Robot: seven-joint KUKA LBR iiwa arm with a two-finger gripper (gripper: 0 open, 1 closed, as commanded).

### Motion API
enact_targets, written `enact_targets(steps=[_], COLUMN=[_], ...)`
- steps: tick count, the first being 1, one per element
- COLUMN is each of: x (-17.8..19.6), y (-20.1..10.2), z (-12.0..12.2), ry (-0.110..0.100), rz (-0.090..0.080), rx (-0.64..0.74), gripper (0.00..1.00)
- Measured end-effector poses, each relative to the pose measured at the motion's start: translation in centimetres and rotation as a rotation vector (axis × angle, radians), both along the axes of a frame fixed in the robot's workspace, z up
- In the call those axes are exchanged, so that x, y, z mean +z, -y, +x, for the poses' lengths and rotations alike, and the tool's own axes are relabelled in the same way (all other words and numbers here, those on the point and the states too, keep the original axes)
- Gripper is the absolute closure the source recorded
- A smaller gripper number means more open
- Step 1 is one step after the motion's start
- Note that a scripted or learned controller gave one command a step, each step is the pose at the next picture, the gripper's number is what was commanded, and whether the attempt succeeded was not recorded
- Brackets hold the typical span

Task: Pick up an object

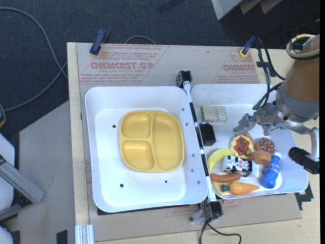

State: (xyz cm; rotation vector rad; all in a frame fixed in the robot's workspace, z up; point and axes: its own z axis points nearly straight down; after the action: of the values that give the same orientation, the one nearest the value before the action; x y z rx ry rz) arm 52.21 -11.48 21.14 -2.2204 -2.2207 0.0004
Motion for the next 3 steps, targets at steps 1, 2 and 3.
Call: enact_targets(steps=[1,2,3], x=[-12.5,-12.4,-12.6], y=[1.9,7.6,-1.7], z=[2.0,0.0,1.2], ry=[0.007,0.007,0.006], rz=[-0.003,0.005,-0.005], rx=[0.0,0.005,-0.001], gripper=[0.0,0.0,0.0])
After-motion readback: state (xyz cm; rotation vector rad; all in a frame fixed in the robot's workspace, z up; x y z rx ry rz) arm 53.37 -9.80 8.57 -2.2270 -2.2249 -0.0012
